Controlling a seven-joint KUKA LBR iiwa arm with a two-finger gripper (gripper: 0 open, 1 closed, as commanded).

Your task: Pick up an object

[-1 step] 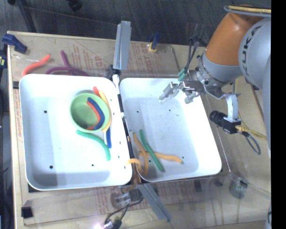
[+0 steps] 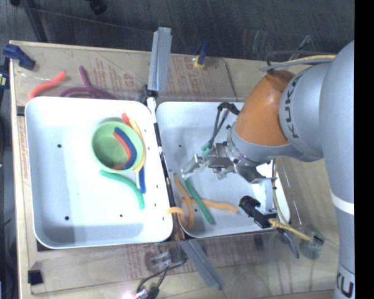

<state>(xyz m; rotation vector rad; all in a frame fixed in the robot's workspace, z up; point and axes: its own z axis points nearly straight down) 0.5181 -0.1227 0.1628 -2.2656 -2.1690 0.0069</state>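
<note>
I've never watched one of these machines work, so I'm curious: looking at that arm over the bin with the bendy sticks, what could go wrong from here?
The gripper sits low in the right bin, close beside the green strip and the orange strips. These are thin and lie crossed, so it may well close on nothing, or drag several at once. One orange piece sits against the bin's near-left corner, where the wall could block the fingers.

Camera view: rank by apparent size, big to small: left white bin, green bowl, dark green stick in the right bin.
1. left white bin, by far the largest.
2. green bowl, sitting inside that bin.
3. dark green stick, thin, lying in the right bin below the tool.
The gaps are wide; camera nearness does not alter the order.
</note>
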